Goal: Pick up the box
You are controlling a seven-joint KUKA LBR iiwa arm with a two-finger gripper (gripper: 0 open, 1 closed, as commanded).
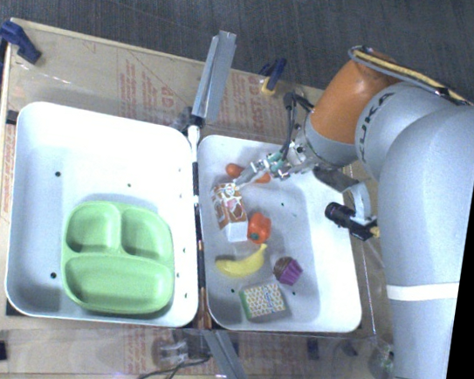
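Lying flat near the front edge of the right bin [338,310]: the box [263,301], a small greenish packet with a speckled printed face, turned at a slight angle, untouched and free of any grip. Judged as not yet picked up; the whole lift left to do. Just beyond it, a banana [240,262] and a purple cup [287,271], both near but apart from the box. Farther back, an orange fruit [259,227] and a printed snack packet [230,207]. At the far end of the same bin, well apart from the box, the gripper [273,167], low over small red and orange pieces [236,171]; opening not discernible at this size, nothing clearly held. In the left bin [42,133], a green divided tray [119,258].
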